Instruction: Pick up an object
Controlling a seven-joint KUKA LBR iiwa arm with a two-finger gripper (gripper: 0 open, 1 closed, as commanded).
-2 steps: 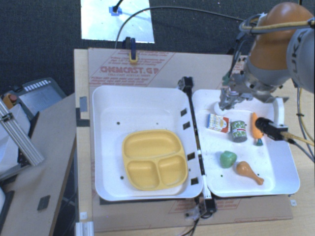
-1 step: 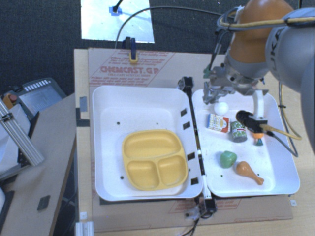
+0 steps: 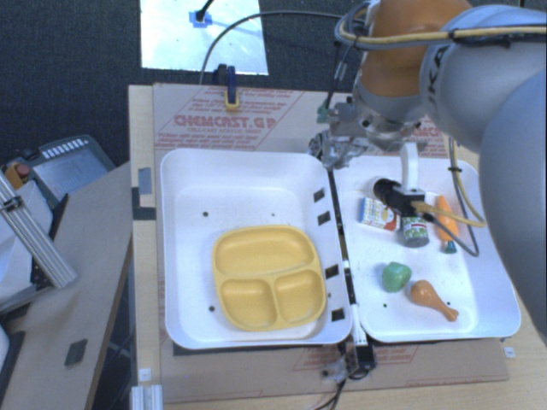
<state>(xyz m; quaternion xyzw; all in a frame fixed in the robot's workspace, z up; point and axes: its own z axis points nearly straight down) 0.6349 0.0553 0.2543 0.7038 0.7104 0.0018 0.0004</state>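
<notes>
My gripper (image 3: 336,153) hangs over the back of the ridge between the two white bins, at the far left corner of the right bin (image 3: 487,314). That bin holds a small printed carton (image 3: 376,213), a little green-lidded jar (image 3: 415,232), an orange carrot (image 3: 445,221), a green lump (image 3: 396,276) and a tan toy drumstick (image 3: 433,300). All of them lie in front of and to the right of the gripper, apart from it. I see no object at the gripper.
A yellow divided plate (image 3: 268,275) lies in the left bin (image 3: 188,186), toward its front. The grey arm with its orange band (image 3: 410,32) reaches over the right bin's back right. A grey side table (image 3: 77,297) stands to the left.
</notes>
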